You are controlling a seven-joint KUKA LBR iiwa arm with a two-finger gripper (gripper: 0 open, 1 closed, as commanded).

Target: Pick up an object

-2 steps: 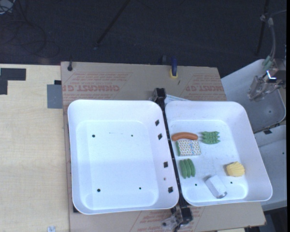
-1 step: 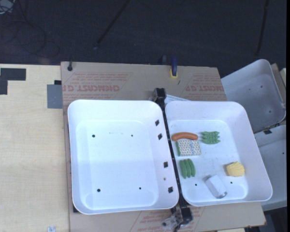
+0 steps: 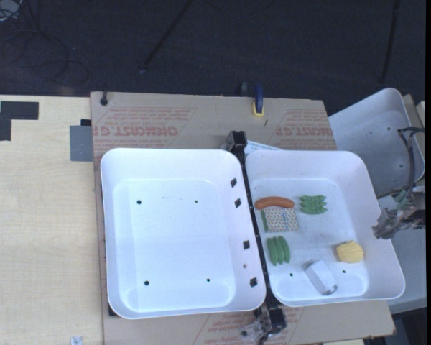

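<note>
Gripper [image 3: 396,221] sits at the right edge, outside the right bin [image 3: 359,165], probably staging before a grab; can't tell its state.

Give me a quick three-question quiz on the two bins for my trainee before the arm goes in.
1. True or false: every loose item lies in the right-hand shallow white plastic bin.
2. Which item lies nearest that bin's right wall? A) the orange-red toy sausage B) the yellow toy corn cob C) the green toy pea pods
3. Fill in: the small clear plastic cup lies on its ____ near the bin's front edge.

Key: 1 true; 2 B; 3 side.

The claw sits just outside the bin's right wall.
</note>
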